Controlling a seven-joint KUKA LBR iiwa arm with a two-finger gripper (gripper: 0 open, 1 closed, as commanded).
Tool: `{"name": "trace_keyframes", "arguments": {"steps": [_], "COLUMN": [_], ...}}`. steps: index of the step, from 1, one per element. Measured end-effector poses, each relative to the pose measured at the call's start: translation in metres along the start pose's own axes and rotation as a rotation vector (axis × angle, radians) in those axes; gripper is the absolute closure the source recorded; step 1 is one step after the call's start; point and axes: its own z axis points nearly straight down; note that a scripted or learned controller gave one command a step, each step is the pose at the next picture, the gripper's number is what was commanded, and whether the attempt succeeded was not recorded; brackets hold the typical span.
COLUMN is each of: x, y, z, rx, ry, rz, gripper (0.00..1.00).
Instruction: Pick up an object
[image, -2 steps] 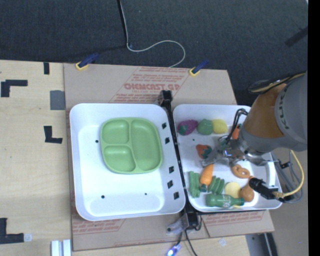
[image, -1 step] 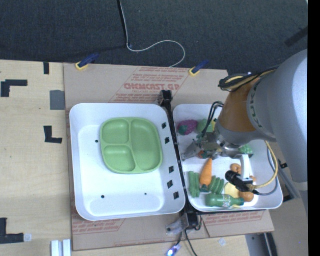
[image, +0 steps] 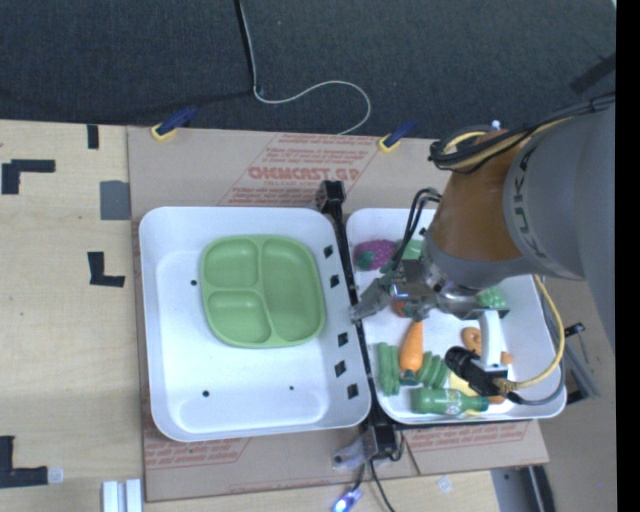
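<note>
The right bin (image: 545, 405) holds several toy foods. An orange carrot (image: 411, 345) lies near its middle, with a green cucumber-like piece (image: 385, 366) to its left and more green pieces (image: 436, 373) to its right and at the front (image: 434, 402). A purple bunch (image: 376, 247) and a small green piece (image: 365, 259) sit at the bin's back left. My gripper (image: 403, 298) hangs low over the right bin's left half, just behind the carrot's upper end. I see nothing clearly held in it.
The left bin (image: 165, 300) carries a green divided plate (image: 264, 289). A black divider (image: 345, 290) runs between the bins. The grey and orange arm (image: 500, 215) covers the right bin's back half. A small orange piece (image: 471, 339) lies right of the carrot.
</note>
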Motion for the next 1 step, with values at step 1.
{"name": "trace_keyframes", "arguments": {"steps": [1], "x": [0.0421], "y": [-0.0307], "z": [-0.1763], "rx": [-0.014], "ry": [0.004], "rz": [-0.004], "gripper": [0.00]}}
